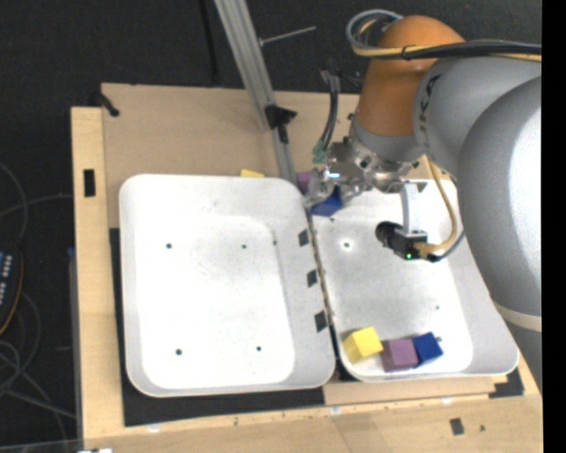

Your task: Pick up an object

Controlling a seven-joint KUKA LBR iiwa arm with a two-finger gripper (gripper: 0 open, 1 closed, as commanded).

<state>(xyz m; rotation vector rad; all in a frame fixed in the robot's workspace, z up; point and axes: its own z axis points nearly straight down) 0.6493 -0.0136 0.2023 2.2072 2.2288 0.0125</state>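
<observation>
My gripper (326, 192) hangs over the far left corner of the right bin (424, 310), below the orange wrist band. A small blue block (326, 204) sits between its fingertips, overlapping the rim between the two bins, and the gripper is shut on it. A purple piece (304, 179) peeks out just left of the gripper, partly hidden by it. At the near edge of the right bin lie a yellow block (362, 343), a purple block (399, 353) and a blue block (427, 347), side by side.
The left bin (208, 281) lies beside the right one. A small yellow piece (252, 172) shows just behind its far rim. A slanted metal pole (250, 55) rises from the back of the bench near the gripper. A cable with a green light (406, 243) dangles from the wrist.
</observation>
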